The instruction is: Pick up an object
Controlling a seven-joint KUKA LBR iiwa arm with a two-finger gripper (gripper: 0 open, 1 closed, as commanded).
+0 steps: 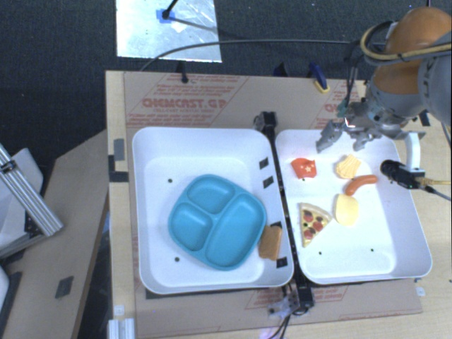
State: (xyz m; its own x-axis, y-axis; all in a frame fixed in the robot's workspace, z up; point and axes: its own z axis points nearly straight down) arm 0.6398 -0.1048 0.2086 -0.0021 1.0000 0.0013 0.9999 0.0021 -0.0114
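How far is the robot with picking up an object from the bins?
Nothing looks picked up yet. The hand is open and hangs over the far edge of the right bin, with nothing between its fingers. The red piece, sausage, pizza slice and the other toy food all lie in that bin. Left to do: descend, close on one piece, lift.

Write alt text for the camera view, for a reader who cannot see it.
A grey robot arm's open gripper hovers over the right bin, above toy food: a red piece, sausage, pizza slice and two pale yellow pieces. The left bin holds a blue divided plate and a brown piece.
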